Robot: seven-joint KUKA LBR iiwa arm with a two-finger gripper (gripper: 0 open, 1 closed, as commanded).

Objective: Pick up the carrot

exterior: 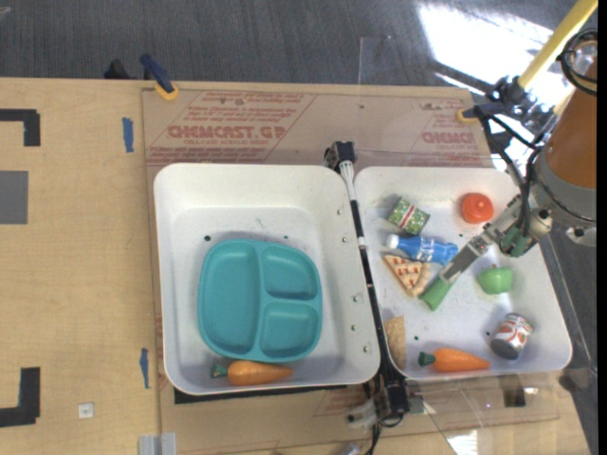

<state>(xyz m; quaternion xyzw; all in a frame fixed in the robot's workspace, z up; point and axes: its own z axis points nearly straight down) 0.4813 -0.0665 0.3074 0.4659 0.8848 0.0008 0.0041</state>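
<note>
Two shallow white bins sit side by side on a brown bench, the left bin (180, 254) and the right bin (555, 325) meeting along a dark seam. In the left bin lies a teal divided plate (258, 299) with three compartments, and just below it, against the bin's near wall, rests a carrot (254, 373) with its green stub pointing left. A second carrot (457, 358) lies in the right bin near the front wall, green end to the left, with a small tan biscuit-like piece (395, 335) just to its left and a red-and-white can (512, 335) on its side just to its right. Higher in that bin are a green-and-white can (409, 216), a blue bottle (425, 248), a pizza slice (406, 273), an orange-red tomato (476, 207) and a green pepper-like piece (495, 280). The arm comes in from the right, its orange band at the frame edge, and the gripper (517, 240) hangs over the right bin's upper right part, between the tomato and the green piece (whether it is spread or closed cannot be told from this angle, and nothing is seen held in it). A grey-and-green stick-like item (446, 281) slants down-left from near the gripper, its green end beside the pizza slice. Both carrots are well apart from the gripper.
</note>
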